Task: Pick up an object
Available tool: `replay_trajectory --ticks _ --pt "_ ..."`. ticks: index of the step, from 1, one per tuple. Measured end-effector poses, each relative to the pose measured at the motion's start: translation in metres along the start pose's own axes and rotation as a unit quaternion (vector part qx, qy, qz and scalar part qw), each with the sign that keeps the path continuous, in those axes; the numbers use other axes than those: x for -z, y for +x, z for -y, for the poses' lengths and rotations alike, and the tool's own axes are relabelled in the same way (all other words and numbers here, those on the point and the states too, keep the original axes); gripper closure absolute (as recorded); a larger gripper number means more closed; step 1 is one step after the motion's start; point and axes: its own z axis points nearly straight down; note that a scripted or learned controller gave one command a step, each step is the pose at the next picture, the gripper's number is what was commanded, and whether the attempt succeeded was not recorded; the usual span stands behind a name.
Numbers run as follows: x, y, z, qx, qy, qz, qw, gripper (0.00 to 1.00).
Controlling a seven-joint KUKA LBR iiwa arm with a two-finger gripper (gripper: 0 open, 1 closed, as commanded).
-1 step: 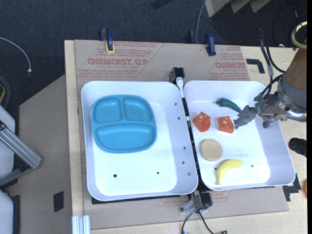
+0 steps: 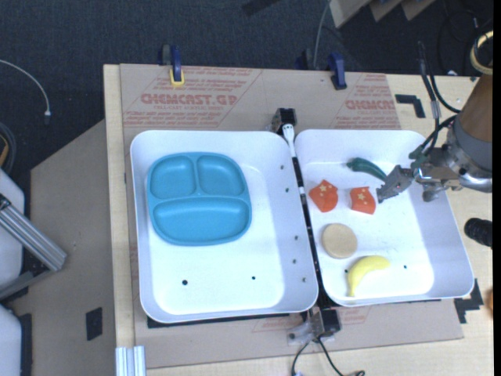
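Bare floor fills the right bin (image 2: 438,241) right of the banana (image 2: 365,271); toys crowd its left.

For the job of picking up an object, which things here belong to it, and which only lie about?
Belonging to the job:
- two-finger gripper
- right white bin
- two red strawberry-like pieces
- round tan disc
- yellow banana
- dark green curved piece

Lying about:
- left white bin
- blue divided plate
- blue clamps on the bench edge
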Motion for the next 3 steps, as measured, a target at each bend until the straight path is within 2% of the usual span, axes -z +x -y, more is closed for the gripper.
replay_trajectory --ticks 3 --pt "-0.129 0.004 0.003 0.000 0.003 -0.001 1.0000 0.00"
